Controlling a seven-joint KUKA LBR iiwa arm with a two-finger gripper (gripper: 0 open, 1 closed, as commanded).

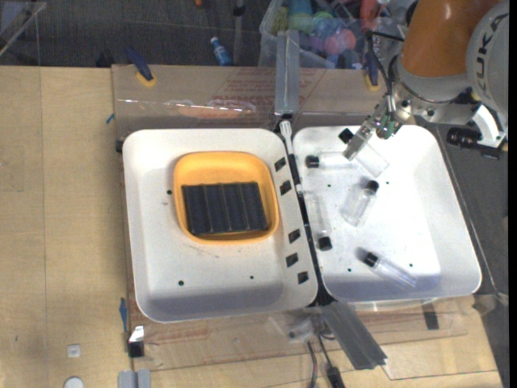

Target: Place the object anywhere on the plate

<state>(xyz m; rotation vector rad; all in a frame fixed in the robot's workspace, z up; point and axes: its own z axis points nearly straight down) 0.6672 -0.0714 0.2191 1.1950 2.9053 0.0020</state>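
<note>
Hovering near right bin point(452, 217) back edge: gripper point(373, 136) w/ clear vial point(365, 153).

We see the arm point(452, 39) entering from the upper right, its orange band uppermost and the grey wrist bent down and leftward. The claw point(373, 132) hangs low at the wrist's end; its small parts blur together.
</note>
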